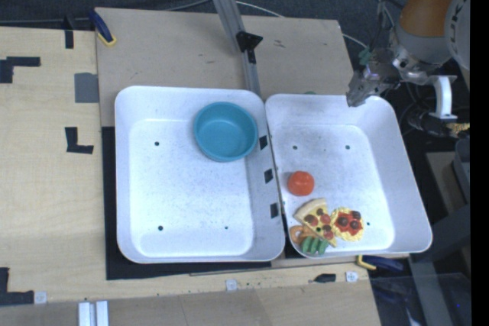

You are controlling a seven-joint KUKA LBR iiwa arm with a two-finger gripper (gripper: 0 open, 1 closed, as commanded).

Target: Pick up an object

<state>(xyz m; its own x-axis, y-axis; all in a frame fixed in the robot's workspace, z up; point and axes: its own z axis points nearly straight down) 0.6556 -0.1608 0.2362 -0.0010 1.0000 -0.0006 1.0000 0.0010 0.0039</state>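
Pale wooden bench (46,164) with dark tape marks carries two shallow white bins side by side, on a tan board over a black mat. Seen from the fixed camera above, the left bin (137,195) holds a blue bowl (225,131) near its far right corner, upright and open to the camera. The right bin (382,156) holds an orange ball (301,182) close to its left wall, and nearer the front rim a small cluster: a pizza slice toy (315,216), a yellow piece with red spots (348,223) touching it on the right, and a green piece (312,244) just below. A grey metal post (229,11) slants down to the seam between the bins.

The gripper (360,93) sits at the far right corner of the right bin, over its rim, under the arm's orange band (428,8). It is dark and small in this view, so whether the jaws stand wide or narrow cannot be told; nothing is seen between them.

As for progress, the pick looks not yet made: every object lies in a bin, well apart from the gripper. What remains, by my judgement, is the whole of it: travel over a chosen object, descend, close and lift. The ball and the toy cluster are the nearest candidates.
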